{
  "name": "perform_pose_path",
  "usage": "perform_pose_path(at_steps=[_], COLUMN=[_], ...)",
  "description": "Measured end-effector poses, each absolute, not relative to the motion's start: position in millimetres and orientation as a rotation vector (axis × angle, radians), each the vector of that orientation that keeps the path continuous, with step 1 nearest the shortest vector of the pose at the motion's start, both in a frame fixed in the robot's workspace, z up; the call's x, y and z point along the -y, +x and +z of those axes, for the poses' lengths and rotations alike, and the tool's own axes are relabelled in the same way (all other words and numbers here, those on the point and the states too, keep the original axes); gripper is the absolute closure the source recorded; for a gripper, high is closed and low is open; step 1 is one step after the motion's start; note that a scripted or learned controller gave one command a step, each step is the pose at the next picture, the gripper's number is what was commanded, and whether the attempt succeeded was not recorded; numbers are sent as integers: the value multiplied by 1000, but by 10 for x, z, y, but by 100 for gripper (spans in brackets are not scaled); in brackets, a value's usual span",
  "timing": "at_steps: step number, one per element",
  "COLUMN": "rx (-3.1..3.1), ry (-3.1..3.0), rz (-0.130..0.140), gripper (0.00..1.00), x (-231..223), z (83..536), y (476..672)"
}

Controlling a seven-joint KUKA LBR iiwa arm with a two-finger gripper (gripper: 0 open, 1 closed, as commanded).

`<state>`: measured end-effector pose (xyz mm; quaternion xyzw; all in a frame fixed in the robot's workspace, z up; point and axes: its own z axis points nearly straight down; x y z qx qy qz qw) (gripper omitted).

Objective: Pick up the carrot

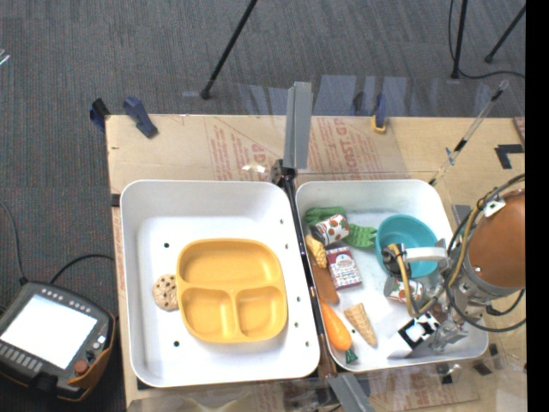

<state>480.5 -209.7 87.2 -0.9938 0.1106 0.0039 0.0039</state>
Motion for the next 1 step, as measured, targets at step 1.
perform_pose_path(at_steps=[1], rx=[-347], ry=[-3115], rz=[12], gripper=[0], x=[2097], z=[872], y=[4805])
